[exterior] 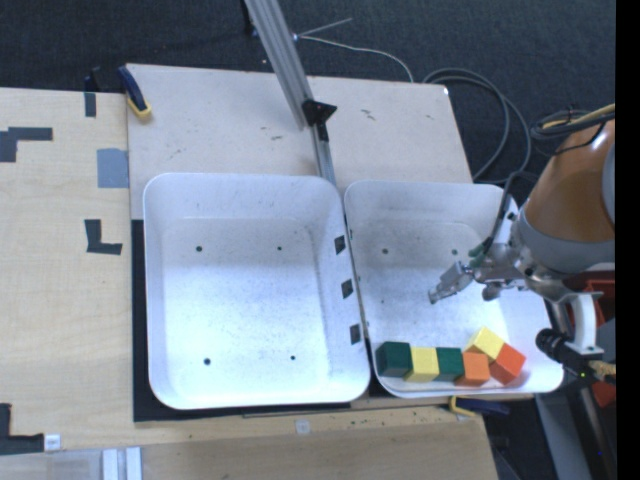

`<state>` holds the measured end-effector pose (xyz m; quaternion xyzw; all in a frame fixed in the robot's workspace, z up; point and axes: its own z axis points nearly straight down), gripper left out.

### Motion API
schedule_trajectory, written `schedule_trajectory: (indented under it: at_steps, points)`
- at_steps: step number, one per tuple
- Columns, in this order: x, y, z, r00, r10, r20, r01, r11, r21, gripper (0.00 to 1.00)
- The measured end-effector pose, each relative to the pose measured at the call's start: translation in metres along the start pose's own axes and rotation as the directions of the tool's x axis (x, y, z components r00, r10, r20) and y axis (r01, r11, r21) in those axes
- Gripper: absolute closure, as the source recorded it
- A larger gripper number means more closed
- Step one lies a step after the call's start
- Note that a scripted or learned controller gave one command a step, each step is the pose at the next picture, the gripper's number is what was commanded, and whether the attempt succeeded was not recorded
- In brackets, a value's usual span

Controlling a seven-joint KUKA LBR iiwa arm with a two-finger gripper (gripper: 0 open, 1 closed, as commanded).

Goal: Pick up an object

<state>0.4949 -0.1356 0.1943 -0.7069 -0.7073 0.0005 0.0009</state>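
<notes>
Claw (447, 286), spread and empty, poised at 11 o'clock from packed blocks (450, 360); likely to jam between neighbours.

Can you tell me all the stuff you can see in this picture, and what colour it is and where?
Bins: 2, white, side by side on the bench, the left bin and the right bin.
Blocks: 6 in a row along the right bin's near edge: dark green, yellow, green, orange, yellow, orange.
Clamp: 1, blue and yellow, far left corner of the bench.
Metal rail: 1, silver, slanting from the top down to where the bins meet.
Cables: a few, dark, beyond the right bin.
Tape marks: several, dark and grey, on the wood at left.
Robot arm: 1, grey with orange band, at right, its jaws above the right bin's floor.
</notes>
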Motion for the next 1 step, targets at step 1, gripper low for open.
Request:
schedule_trajectory:
  at_steps: [1]
  points:
    - [-0.0716, -0.0036, -0.0454, 1.000, 0.005, 0.006, -0.005, 1.000, -0.005, 0.00]
